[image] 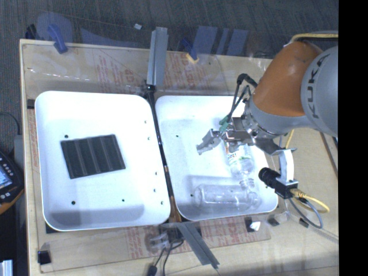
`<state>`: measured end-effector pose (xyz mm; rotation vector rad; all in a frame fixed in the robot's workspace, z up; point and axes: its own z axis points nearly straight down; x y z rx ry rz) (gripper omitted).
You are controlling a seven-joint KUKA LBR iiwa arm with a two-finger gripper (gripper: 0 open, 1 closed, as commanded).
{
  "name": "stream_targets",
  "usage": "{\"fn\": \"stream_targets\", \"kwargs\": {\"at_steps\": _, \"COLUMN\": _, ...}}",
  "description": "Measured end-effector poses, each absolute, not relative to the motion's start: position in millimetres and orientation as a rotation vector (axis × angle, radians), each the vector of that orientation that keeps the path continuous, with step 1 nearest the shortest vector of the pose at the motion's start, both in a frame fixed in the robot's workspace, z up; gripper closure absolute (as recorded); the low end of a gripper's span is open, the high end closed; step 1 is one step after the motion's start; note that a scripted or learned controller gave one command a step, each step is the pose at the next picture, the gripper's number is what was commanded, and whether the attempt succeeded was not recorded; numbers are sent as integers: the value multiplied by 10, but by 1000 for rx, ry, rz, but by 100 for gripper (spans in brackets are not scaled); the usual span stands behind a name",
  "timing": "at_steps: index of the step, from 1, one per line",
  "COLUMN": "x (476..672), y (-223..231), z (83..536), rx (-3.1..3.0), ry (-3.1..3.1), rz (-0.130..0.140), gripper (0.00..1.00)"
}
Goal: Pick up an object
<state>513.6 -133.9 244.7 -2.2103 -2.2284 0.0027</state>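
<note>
— Claw status? Two-finger metal claw [214, 141] is hovering over the right white plastic bin [172, 154]; finger spread, contents: cannot tell.

— Task progress? Clear plastic bottles [227, 196] are lying near the bin's front wall, seemingly unlifted; pickup is remaining.

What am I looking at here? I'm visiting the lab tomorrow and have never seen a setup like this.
A single camera looks down at a slant on a bench. The grey and orange machine is a robot arm reaching in from the right. Its gripper hangs over the right bin, where two clear plastic bottles lie: one just below the gripper, one lying along the near wall. The left bin holds a dark ribbed panel. Whether anything is held cannot be told.
</note>
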Motion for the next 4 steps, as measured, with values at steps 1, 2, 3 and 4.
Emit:
{"fn": "stream_targets", "kwargs": {"at_steps": 1, "x": 5320, "y": -1864, "z": 2297, "rx": -2297, "ry": -2143, "rz": 3, "gripper": 0}}
{"fn": "stream_targets", "kwargs": {"at_steps": 2, "x": 5330, "y": -1861, "z": 2397, "rx": -2294, "ry": -2147, "rz": 3, "gripper": 100}}
{"fn": "stream_targets", "kwargs": {"at_steps": 3, "x": 5339, "y": -1857, "z": 2494, "rx": -2290, "ry": -2151, "rz": 4, "gripper": 100}}
{"fn": "stream_targets", "kwargs": {"at_steps": 4, "x": 5339, "y": -1857, "z": 2494, "rx": -2290, "ry": -2151, "rz": 5, "gripper": 0}}
